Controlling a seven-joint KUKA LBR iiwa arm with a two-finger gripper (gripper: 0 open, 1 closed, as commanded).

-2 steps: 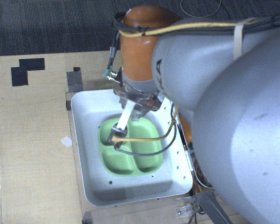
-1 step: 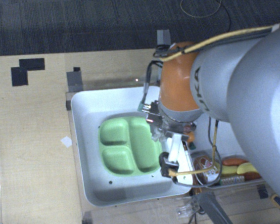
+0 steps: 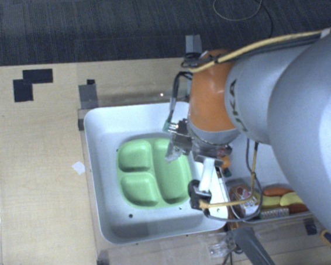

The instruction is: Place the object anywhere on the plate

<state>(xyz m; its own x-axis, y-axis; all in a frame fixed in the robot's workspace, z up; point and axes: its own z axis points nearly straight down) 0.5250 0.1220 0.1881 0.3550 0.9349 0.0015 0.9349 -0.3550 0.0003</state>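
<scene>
Green plastic, moulded into three compartments, forms the plate (image 3: pixel 149 173); in the camera view it lies inside the left white bin (image 3: pixel 107 164), which stands on the pale wooden desk (image 3: pixel 40 171); all three compartments of the plate that remain visible carry nothing. The grey arm (image 3: pixel 293 115), with its orange band (image 3: pixel 209 98), reaches in from the right and covers the right edge of the plate and most of the second bin (image 3: pixel 280 217); the gripper (image 3: pixel 176 148) sits low over the plate's right compartment, near the rim; whether the fingers stand apart or together cannot be told from this angle, since the wrist body hides them, and no object can be seen between them. Several small items (image 3: pixel 278 196), red, orange and yellow, lie in the second bin just beside the arm's lower edge; which of them is the task's object cannot be told. Judgement: placement is not yet confirmed; the plate appears bare, so the deposit remains to be done or verified once the arm clears the plate.
</scene>
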